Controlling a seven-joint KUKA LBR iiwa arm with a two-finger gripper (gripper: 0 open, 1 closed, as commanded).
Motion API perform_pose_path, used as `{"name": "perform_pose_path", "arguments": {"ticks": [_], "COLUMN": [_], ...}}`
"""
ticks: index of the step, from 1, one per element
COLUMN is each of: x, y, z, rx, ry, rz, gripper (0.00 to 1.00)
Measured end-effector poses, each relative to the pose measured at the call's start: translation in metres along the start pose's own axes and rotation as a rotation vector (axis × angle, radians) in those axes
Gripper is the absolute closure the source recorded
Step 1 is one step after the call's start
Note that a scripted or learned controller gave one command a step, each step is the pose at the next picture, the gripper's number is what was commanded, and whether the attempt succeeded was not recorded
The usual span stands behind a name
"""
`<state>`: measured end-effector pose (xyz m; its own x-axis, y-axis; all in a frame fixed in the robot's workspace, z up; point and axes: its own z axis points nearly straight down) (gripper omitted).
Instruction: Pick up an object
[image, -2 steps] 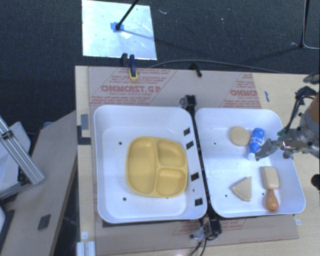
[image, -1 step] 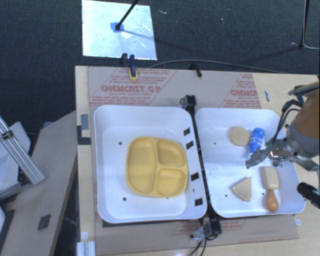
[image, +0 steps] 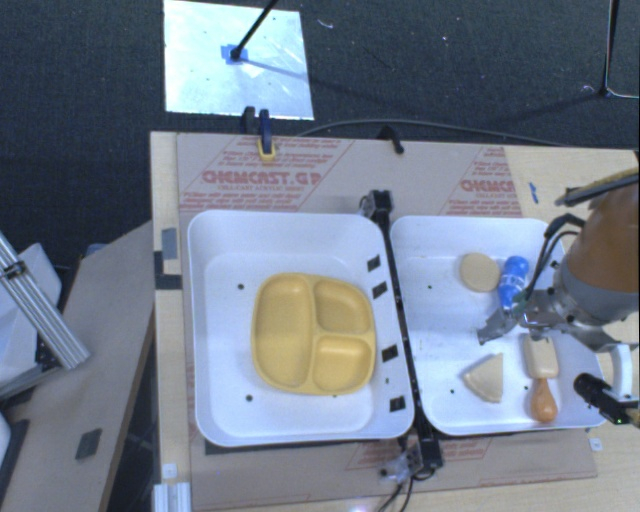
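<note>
tool (image: 497, 328): grip state unclear, low in right bin (image: 440, 400) | wedge (image: 486, 379): pale, triangular, just below

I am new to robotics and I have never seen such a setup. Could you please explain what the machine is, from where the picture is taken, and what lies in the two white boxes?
The picture comes from one fixed camera above a bench, looking down at a slant. The grey and orange shape at the right is a robot arm; its gripper hangs over the right bin. That bin holds a round tan piece, a blue object, a pale wedge, a pale block and a small orange-brown piece. The left bin holds a yellow divided plate. I see nothing held by the gripper.
</note>
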<state>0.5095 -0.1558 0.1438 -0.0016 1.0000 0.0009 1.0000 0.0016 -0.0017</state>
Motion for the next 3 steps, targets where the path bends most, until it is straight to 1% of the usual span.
{"name": "perform_pose_path", "arguments": {"ticks": [1,2,3], "x": [0.001,0.000,0.004], "y": [0.000,0.001,0.003], "z": [0.052,0.039,-0.024], "rx": [0.001,-0.005,-0.009], "ry": [0.000,-0.002,-0.003], "rz": [0.000,0.000,-0.003], "gripper": [0.00,1.00,1.00]}}
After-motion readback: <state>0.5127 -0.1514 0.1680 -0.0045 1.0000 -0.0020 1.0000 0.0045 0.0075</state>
